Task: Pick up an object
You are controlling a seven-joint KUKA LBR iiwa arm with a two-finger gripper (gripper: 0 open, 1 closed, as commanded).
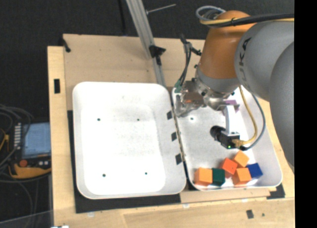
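I see a pale wooden bench on dark flooring, carrying two white bins. The arm bears part of a "KUKA" mark. My gripper hangs over the right bin; its grip I cannot tell. Below and right of it cluster small blocks: orange, green, blue.

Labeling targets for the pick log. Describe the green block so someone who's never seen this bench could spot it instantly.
Take the right-hand white bin, the one the arm reaches over, and look along its near edge, where a cluster of small blocks sits. The green block is second from the left in that cluster, next to the leftmost orange block. It is the only dark green one; the others are orange or blue.
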